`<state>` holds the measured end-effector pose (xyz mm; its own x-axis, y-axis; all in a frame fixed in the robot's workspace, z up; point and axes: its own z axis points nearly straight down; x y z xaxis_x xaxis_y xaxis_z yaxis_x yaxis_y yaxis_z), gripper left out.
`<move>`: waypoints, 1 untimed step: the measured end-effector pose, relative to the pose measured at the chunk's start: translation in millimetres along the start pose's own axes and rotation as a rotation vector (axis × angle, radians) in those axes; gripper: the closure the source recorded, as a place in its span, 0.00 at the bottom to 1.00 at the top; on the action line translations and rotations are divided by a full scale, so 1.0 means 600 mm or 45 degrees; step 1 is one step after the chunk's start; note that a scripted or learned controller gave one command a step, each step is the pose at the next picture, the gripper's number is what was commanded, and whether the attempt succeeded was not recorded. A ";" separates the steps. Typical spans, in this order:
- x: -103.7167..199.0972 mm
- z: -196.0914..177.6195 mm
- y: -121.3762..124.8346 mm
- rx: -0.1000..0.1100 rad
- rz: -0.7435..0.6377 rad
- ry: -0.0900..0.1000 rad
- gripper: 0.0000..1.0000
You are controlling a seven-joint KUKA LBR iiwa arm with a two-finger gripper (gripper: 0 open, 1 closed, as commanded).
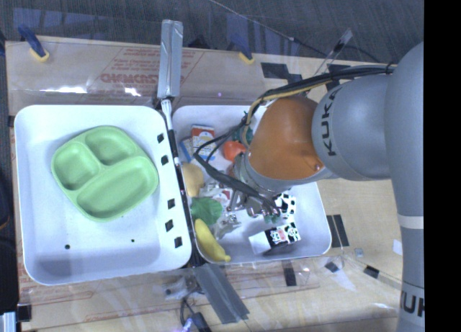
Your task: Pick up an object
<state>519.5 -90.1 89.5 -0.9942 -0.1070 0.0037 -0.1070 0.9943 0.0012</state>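
Observation:
My gripper [241,212] reaches down into the right bin [317,240] from the right, beneath the orange wrist band. It hovers over a heap of small items: a yellow banana [207,242] at the bin's front left, a green leafy piece [204,210], a pale yellow item [191,177], a red and white carton [202,138] at the back, and an orange piece [232,150]. A black and white patterned block [282,235] lies just right of the gripper. The arm hides the rest of this bin's floor.
The left bin [43,251] holds a green divided plate [106,171]. A metal divider bar [170,57] runs between the bins at the back. Black cables arc over the arm's wrist.

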 end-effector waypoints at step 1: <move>-0.002 -0.013 0.002 -0.001 -0.010 0.002 1.00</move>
<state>520.8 -88.5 97.4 -0.9934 -0.1146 0.0050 -0.1146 0.9934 0.0020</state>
